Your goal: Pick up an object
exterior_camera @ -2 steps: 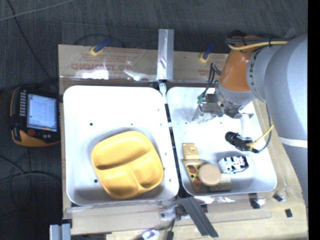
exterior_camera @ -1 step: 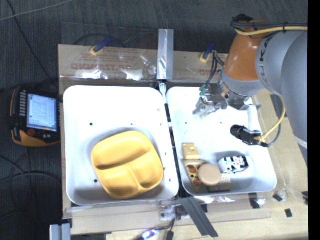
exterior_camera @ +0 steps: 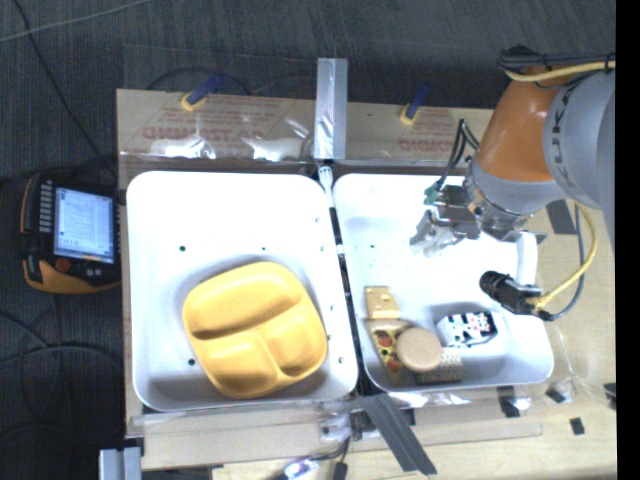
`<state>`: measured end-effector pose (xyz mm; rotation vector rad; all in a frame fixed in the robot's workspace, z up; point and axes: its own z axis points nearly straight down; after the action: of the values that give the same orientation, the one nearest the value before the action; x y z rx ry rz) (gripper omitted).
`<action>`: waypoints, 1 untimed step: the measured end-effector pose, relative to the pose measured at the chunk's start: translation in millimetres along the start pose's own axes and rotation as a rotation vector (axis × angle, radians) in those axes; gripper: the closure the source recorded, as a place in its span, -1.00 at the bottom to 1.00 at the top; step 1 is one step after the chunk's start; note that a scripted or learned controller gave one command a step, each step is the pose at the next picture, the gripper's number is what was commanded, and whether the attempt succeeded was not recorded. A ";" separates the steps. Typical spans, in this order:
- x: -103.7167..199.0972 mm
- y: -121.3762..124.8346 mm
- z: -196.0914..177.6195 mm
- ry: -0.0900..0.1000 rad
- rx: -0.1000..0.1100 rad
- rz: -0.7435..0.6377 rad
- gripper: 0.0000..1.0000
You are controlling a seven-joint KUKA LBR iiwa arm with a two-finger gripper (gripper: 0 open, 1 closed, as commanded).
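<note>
Camera view, from above at a slant: two shallow white plastic bins side by side on a bench, left bin (exterior_camera: 160, 218) and right bin (exterior_camera: 380, 208), parted by a dark seam. In the left bin, toward its near half: one yellow moulded plastic tray with three compartments (exterior_camera: 255, 326), lying flat and turned a little askew. In the right bin, along the near wall: a small tan cardboard box (exterior_camera: 379, 303) just beside the seam; below it a flat printed packet in red and yellow (exterior_camera: 386, 353), partly covered; a round beige lid-like disc (exterior_camera: 419, 348) lying on the packet; to the disc's right a small white-and-black printed carton (exterior_camera: 467, 328), tilted, apart from the disc. Grey arm with orange band (exterior_camera: 520, 138) entered from the right, over the far right corner of the right bin. Two-finger gripper (exterior_camera: 440, 233) seen over bare bin floor in the far half of the right bin, well apart from the box, disc and carton; nothing seen between its fingers; spread of the fingers too small and blurred to judge, so cannot tell. Outside the bins, left of the bench on dark carpet: an orange-edged handheld pendant with a lit screen (exterior_camera: 75, 230).
</note>
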<state>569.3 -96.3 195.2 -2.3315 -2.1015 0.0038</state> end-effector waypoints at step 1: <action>-3.0 -55.4 -7.0 -0.002 0.000 0.010 1.00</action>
<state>513.9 -93.6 202.4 -2.3425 -2.0907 0.0065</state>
